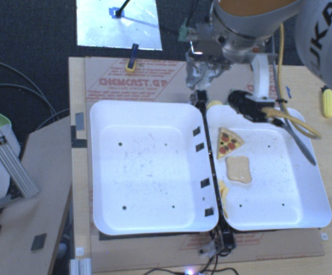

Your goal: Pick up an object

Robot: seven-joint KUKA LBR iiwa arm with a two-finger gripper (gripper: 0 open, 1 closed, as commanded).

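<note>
Background: dark carpet lies beyond the bench (312, 87), and a shiny metal sheet (117, 16) sits on it at the far side.
Bench top: we see a tan board (154, 80) with red printed lettering under both bins; a small blue and yellow peg (132, 59) rests on its far edge.
Left bin (148, 171): white and shallow, its floor speckled with fine dark marks and a few small holes.
Right bin (274, 196): white, touching the left bin along a seam lined with small black clips (200, 148).
Pizza slice (229, 142): a toy wedge with red dots, flat in the right bin's far left part, near the seam.
Toast piece (238, 169): pale tan, flat, just nearer to us than the pizza slice and close to it but apart.
Pale yellow piece (223, 192): narrow, lying against the right bin's left wall by the seam; we cannot tell what it is.
Arm (257, 4): grey with an orange band, reaching in from the right at the top.
Gripper (199, 89): it hangs over the far end of the seam between the bins, beyond the pizza slice and apart from it; we cannot tell whether it is spread or pressed together, and we see nothing held in it.
Yellow handle (328, 103): lies on the bench to the right of the right bin.
</note>
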